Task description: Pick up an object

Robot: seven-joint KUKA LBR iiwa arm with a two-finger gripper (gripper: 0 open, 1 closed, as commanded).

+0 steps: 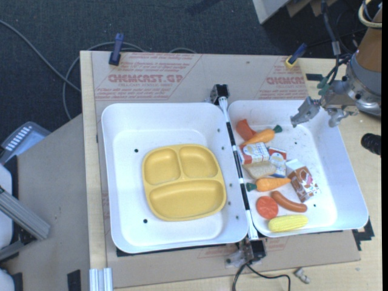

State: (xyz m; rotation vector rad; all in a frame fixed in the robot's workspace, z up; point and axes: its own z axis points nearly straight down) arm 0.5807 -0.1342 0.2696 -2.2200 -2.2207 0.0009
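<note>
Approach stage: above the bench (182, 77), over the far right of the right-hand shallow white bin (339, 180), grey metal claw (318, 115) spread open, empty, well short of the toy food heaped by the bin's left wall. Next: descent onto one piece, perhaps the nearest orange plastic carrot (260, 137).

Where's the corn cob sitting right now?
The corn cob lies at the near edge of the right bin in the camera view, just below the sausage and right of the tomato.
</note>
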